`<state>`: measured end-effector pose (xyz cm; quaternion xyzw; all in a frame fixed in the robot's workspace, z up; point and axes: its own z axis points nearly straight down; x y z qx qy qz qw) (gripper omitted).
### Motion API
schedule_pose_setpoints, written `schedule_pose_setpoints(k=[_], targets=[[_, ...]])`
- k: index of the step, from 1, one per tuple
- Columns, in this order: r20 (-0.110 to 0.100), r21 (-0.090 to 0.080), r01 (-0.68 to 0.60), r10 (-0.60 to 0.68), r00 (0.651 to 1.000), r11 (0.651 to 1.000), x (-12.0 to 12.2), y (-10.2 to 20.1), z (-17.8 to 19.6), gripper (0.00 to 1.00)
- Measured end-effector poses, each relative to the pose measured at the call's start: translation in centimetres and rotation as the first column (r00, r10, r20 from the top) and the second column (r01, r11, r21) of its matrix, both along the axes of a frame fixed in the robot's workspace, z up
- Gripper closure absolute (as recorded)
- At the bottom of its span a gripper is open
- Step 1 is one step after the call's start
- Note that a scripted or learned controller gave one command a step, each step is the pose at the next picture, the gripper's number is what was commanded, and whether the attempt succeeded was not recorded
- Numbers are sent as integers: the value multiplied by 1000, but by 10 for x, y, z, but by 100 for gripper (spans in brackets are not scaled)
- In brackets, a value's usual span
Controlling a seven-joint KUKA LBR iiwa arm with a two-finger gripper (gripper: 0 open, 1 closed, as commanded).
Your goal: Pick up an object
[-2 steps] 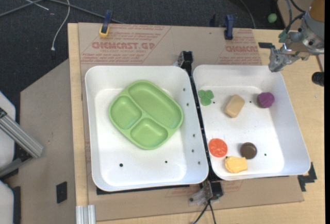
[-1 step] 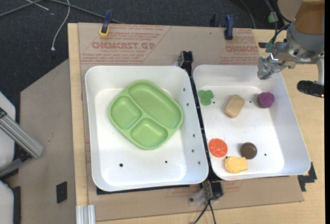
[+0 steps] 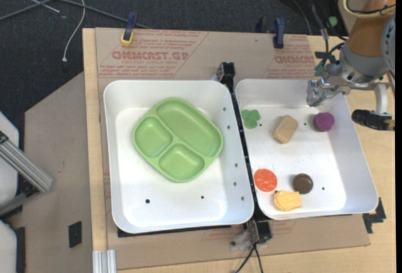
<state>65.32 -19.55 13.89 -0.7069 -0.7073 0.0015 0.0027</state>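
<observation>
Cardboard sheeting (image 3: 188, 52) covers the bench, clipped at the back edge by two blue clamps (image 3: 130, 26), and dark carpet with loose white cable lies beyond it. From my seat I read the scene from the front edge backward.

Nearest me in the right bin (image 3: 352, 159) sits a yellow piece (image 3: 288, 201), close to the front wall. Just behind it are an orange disc (image 3: 265, 180) and a dark brown ball (image 3: 303, 183), side by side but apart. Further in, a tan block (image 3: 285, 128) lies near the bin's middle, a small green sprig-like piece (image 3: 251, 118) lies by the left wall, and a purple ball (image 3: 323, 121) rests toward the back right. The left bin (image 3: 125, 190) holds a green divided tray (image 3: 178, 139), turned at an angle.

At the back of the right bin the gripper (image 3: 315, 95) hangs over the rear wall, just behind and to the left of the purple ball, with nothing between its fingertips that I can see. Whether the jaws are spread or pressed together I cannot tell; they are small and blurred against the white.

I judge this the approach step: no object is chosen by contact yet. The purple ball is the closest candidate. The next move, I think, calls for a short shift toward me and to the right to centre over it, then a descent with the jaws spread wide enough to straddle a round thing that may roll away from a glancing touch.
</observation>
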Motion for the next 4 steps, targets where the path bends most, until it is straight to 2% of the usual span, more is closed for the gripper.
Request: schedule_pose_setpoints(k=[1,2,3,4], targets=[[-1,0,-1,1,1000,1000,-1,1,-53,0],[8,-3,-2,2,1000,1000,2,0,-37,100],[12,-3,-1,1,1000,1000,4,11,16,100],[13,-4,1,-1,1000,1000,-1,3,67,100]])
